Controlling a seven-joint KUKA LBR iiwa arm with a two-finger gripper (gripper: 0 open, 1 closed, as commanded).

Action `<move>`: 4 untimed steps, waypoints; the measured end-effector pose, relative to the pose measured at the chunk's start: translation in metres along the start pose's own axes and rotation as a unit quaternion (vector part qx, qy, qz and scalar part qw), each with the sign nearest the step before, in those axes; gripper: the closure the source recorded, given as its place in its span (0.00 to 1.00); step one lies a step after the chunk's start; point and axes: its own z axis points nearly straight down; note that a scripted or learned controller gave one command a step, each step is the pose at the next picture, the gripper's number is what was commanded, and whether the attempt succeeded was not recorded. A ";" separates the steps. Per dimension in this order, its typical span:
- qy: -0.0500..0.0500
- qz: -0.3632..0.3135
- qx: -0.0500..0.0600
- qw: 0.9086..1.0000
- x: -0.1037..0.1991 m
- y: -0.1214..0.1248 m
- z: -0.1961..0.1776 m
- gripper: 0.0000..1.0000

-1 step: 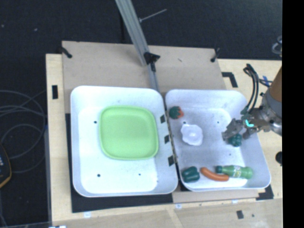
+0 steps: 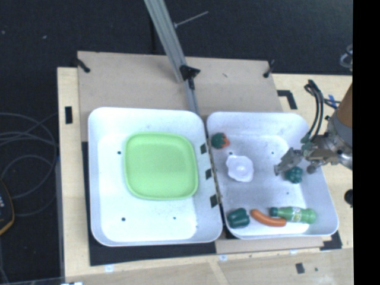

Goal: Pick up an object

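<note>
My gripper (image 2: 295, 164) is low over the right bin (image 2: 261, 123), close to the bin's right wall. I can see two grey fingers (image 2: 287, 160) spread apart, and a small dark green thing (image 2: 293, 174) sits right by their tips, a bit toward the near side. I cannot tell if the fingers touch it, and it is not squeezed between them. I will use that small green thing as my marker. To its left, near the middle of the bin, lies a white cup-like thing (image 2: 240, 168). Farther left and toward the far side, close to the wall between the bins, is a little round toy (image 2: 219, 140) that is orange and green. On the near side of my marker lies a green bottle (image 2: 293, 214) on its side, with a yellow label. Just left of the bottle is an orange carrot-like stick (image 2: 268, 219), and its end looks to touch the bottle. Left of that, in the bin's near left corner, sits a dark green chunk (image 2: 238, 218). Far to the left of my marker, in the left bin (image 2: 107, 177), a light green square plate (image 2: 161, 165) lies flat.
</note>
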 end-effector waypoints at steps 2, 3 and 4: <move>0.000 0.000 0.003 1.000 -0.002 0.003 0.102 0.00; 0.000 0.000 0.002 1.000 -0.002 0.003 0.143 0.00; 0.000 0.001 0.000 1.000 -0.002 0.004 0.131 1.00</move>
